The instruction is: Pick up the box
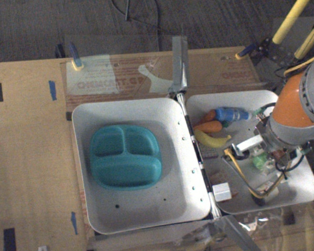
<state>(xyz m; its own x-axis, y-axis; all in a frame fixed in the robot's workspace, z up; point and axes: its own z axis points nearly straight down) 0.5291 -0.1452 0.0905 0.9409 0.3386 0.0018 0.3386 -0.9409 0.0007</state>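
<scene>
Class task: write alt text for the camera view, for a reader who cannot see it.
A grey robot arm with an orange band reaches over the right white bin, which holds a small white box, a yellow banana, an orange carrot-shaped toy and a blue bottle. The left white bin holds a teal divided plastic tray.

The arm hides its jaws and part of the right bin.
</scene>
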